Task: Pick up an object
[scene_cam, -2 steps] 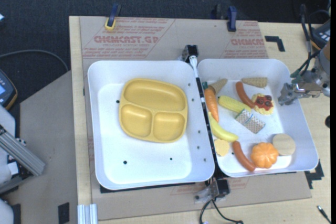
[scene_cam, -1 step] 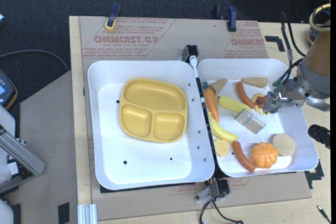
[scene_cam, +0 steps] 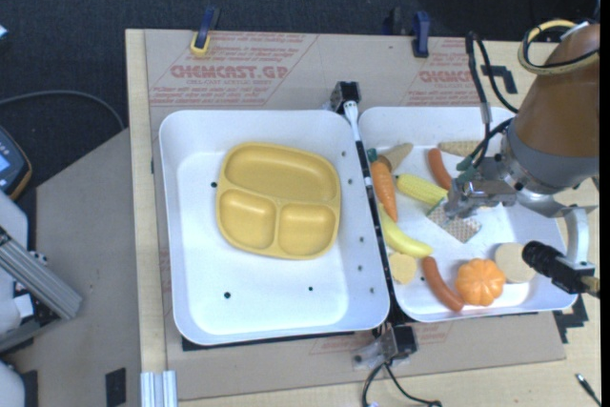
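Camera view: the end effector [scene_cam: 464, 205] hangs low in the right bin [scene_cam: 496, 124], right over a small waffle piece [scene_cam: 460, 228] that lies just under and in front of its tip; whether it is open or gripping anything cannot be told from this angle. Close to its left lie a corn cob [scene_cam: 419, 190], a carrot [scene_cam: 383, 190] and a banana [scene_cam: 404, 240], with a small pumpkin [scene_cam: 479, 282] nearer the front rim. The left bin [scene_cam: 191, 234] holds a yellow divided plate [scene_cam: 278, 199].
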You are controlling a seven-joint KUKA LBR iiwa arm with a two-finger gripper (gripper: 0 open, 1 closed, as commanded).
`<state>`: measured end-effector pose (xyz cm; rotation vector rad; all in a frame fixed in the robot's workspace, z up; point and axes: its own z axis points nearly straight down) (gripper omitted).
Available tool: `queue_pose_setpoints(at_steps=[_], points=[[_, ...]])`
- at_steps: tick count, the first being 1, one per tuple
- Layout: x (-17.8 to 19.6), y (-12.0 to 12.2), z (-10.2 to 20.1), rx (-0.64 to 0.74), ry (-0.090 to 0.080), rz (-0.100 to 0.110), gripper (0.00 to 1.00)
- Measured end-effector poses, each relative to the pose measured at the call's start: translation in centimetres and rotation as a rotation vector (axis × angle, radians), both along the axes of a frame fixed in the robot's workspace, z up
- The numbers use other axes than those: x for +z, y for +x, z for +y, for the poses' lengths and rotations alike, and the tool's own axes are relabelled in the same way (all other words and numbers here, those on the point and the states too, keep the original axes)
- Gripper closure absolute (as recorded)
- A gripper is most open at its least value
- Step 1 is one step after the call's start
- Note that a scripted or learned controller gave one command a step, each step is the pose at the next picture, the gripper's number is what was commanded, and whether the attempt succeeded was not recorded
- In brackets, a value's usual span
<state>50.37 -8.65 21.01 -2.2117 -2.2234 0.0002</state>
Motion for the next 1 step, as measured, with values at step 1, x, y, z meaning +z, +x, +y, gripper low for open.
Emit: queue_pose_setpoints(at_steps=[1], points=[[-0.19, -0.85, 5.66, 0.001, 0.000, 0.000, 1.00]])
